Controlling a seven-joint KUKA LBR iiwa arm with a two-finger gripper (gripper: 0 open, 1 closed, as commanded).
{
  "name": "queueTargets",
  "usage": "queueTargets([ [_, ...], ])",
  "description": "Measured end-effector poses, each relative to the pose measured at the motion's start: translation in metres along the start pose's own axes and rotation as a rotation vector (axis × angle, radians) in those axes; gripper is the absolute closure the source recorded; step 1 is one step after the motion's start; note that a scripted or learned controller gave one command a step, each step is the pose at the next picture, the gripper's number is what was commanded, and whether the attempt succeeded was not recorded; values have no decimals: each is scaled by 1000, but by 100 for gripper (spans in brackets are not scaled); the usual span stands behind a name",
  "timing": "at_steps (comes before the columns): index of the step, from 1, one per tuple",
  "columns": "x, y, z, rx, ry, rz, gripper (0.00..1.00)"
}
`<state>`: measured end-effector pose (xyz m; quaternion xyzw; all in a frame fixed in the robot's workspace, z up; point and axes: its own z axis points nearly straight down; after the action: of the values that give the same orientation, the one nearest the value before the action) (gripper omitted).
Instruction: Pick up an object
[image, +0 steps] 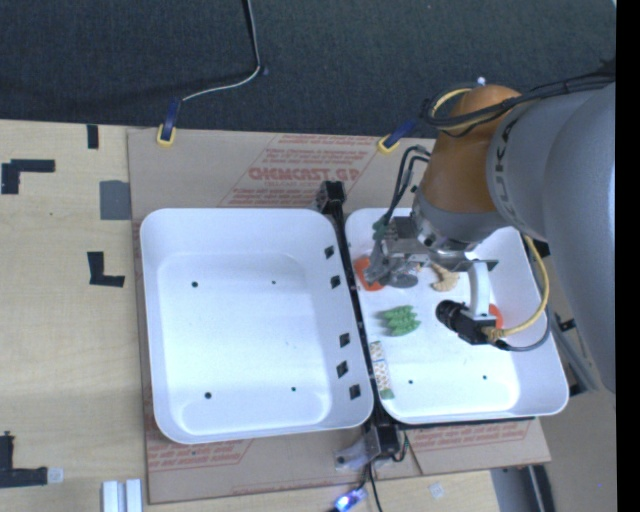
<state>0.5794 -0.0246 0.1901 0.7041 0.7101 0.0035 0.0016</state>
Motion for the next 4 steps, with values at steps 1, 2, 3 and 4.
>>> queueTargets([
  [1,76,2,-101,-3,1,-3,100],
  [2,83,-54,-201,-2,0,4,100],
  [3,149,-94,-246,3,1,-2,100],
  [4,195,-92,-328,-1,1,2,100],
])
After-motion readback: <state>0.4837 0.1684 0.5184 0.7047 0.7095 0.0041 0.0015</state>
